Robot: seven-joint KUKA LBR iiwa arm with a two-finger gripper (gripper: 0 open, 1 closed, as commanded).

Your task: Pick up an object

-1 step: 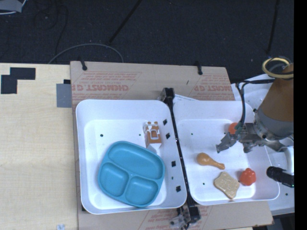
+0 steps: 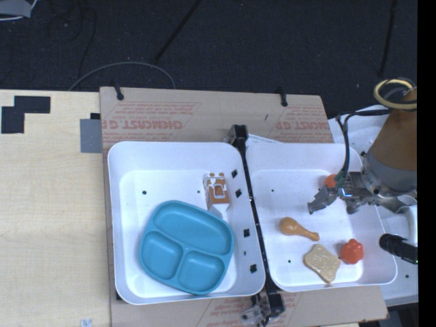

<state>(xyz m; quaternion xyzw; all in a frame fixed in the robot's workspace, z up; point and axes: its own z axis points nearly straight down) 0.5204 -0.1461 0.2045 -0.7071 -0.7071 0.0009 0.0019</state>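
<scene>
Dark carpeted floor (image 2: 225, 33) fills the top, black cables (image 2: 180, 22) trailing across it; pale wood surface (image 2: 51, 216) on the left with black marker shapes (image 2: 24, 111) and a grey square (image 2: 89, 135); brown printed cardboard sheet (image 2: 204, 118) lies over the surface, clipped at its far edge; lighting even, shadows soft.

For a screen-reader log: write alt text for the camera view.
A grey arm's gripper hovers over the right white bin, above a toy chicken drumstick, a slice of toast and a red toy fruit. The left white bin holds a blue divided plate and a small orange-and-white toy.
</scene>
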